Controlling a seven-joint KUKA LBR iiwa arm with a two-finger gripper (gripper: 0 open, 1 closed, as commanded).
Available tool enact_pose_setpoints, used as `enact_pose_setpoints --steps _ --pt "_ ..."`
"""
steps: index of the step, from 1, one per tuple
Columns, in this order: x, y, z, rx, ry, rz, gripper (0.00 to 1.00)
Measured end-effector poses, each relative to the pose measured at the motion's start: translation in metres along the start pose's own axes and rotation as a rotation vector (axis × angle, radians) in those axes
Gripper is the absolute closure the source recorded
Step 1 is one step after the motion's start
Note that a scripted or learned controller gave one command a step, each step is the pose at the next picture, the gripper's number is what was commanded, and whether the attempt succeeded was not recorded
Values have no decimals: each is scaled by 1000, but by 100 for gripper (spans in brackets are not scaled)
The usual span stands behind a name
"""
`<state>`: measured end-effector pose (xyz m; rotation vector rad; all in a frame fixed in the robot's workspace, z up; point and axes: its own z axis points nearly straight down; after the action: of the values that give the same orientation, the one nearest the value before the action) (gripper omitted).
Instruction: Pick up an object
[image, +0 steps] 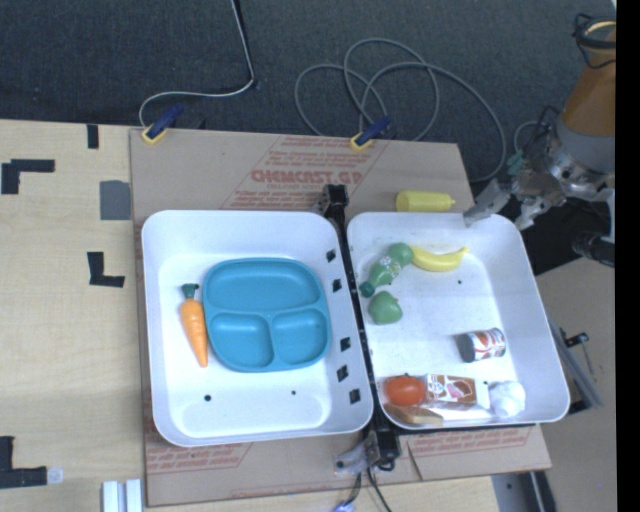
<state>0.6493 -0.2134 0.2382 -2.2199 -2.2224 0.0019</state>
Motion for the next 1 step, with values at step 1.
enact_pose_setpoints --steps 1 --pt "40 -5 152 -3 0 -1 0"
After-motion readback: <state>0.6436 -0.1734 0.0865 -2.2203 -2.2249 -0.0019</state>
